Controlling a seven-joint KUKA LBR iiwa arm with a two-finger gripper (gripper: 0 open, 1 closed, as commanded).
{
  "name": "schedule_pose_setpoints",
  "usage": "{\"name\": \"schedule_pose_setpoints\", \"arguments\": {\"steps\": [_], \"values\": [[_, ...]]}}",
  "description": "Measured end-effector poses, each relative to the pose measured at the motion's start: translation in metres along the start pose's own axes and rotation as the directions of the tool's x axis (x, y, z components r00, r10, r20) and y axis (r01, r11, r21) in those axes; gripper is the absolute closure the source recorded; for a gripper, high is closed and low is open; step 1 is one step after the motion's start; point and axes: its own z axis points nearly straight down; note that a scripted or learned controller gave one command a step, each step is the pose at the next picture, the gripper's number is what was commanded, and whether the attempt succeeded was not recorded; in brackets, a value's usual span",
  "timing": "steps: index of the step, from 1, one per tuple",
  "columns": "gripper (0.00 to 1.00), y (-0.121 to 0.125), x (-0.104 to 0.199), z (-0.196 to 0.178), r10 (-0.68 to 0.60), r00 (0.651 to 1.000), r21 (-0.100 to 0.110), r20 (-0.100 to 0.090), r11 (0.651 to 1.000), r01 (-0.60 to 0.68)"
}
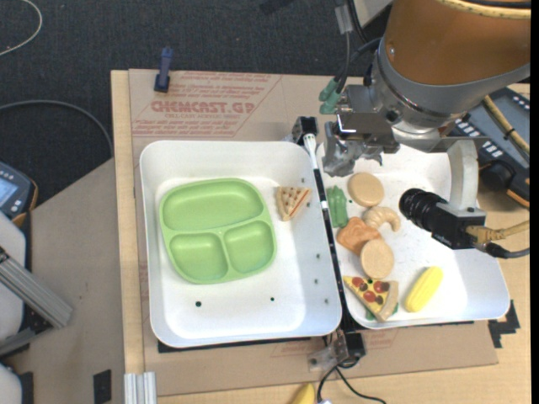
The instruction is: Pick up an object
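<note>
I am looking down at a slant on my desk, a brown board carrying two shallow white bins side by side. The left bin holds a green divided plate near its middle, and a small waffle wedge lies just beside the plate, close to the bin's right wall.

The right bin holds a cluster of toy foods along its left wall. A green vegetable piece lies against that wall. Next to it is a round tan biscuit, with a pale croissant shape just below it, touching an orange piece. Nearer the front edge of the desk sits a tan oval, then a pizza slice at the bin's front left corner, and a yellow corn cob beside it. A black cylinder juts in over the middle of this bin.

My arm reaches in over the back right part of the desk. The tool hangs over the back left corner of the right bin, just behind the biscuit. I cannot tell how far its fingers are spread, and I see nothing held in it
</note>
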Motion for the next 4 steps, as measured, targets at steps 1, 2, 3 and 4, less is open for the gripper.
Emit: {"name": "schedule_pose_setpoints", "arguments": {"steps": [1, 2, 3, 4], "values": [[1.0, 0.001, 0.0, -0.01, 0.0, 1.0, -0.002, 0.0, 1.0, 0.0], [1.0, 0.001, 0.001, -0.021, -0.001, 1.0, -0.005, 0.0, 1.0, 0.001], [1.0, -0.005, 0.06, 0.078, -0.004, 1.0, 0.023, 0.003, 1.0, 0.003], [1.0, 0.019, 0.053, -0.098, 0.002, 1.0, -0.008, -0.006, 1.0, -0.002]]}}
